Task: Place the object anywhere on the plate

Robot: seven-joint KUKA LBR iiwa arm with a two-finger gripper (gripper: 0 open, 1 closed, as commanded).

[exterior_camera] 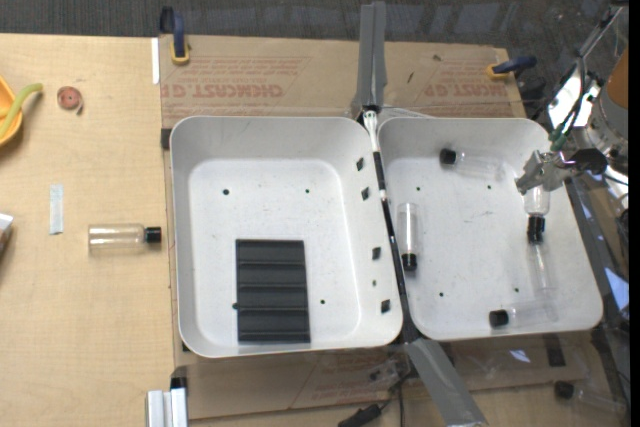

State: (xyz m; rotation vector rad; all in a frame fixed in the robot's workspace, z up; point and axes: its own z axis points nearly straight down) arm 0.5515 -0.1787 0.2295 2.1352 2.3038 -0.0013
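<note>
A black ridged plate lies in the left bin, near its front. Several clear vials with black caps lie in the right bin: one at the back, one along the left wall, one at the front right. My gripper hangs over the right bin's right side. Directly beneath it is another vial, cap end toward the front. Whether the gripper holds this vial I cannot tell.
On the wooden table to the left lie a clear vial, a small red disc and an orange bowl at the edge. A metal divider runs between the bins. Clamps hold the cardboard at the back.
</note>
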